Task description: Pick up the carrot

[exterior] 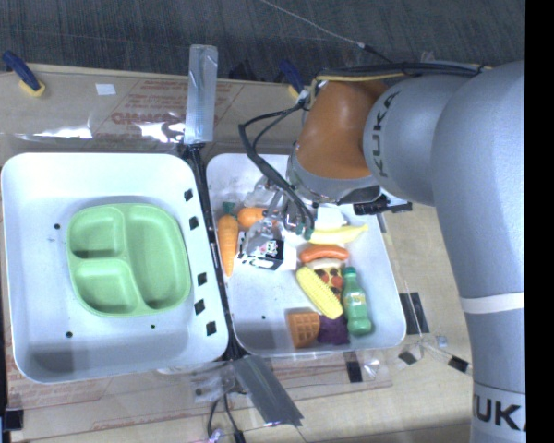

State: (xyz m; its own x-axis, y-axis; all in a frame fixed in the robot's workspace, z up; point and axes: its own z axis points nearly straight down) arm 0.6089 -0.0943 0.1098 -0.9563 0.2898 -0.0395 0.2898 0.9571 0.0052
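The carrot (228, 239) is orange with a small green top. It lies lengthwise against the left wall of the right bin (388, 275). My gripper (263, 238) reaches down into that bin from under the orange-banded wrist (337, 137) and sits just right of the carrot, close to it. A small round orange fruit (249, 217) rests between the carrot's top and the gripper. The view does not show the carrot between the gripper's parts. The arm hides the bin's back right corner.
Right of the gripper lie a banana (340, 235), a red sausage (323, 252), a corn cob (318, 292), a green bottle (355, 301), a waffle (302, 327) and purple grapes (333, 333). The left bin (18, 247) holds a green divided plate (129, 257).
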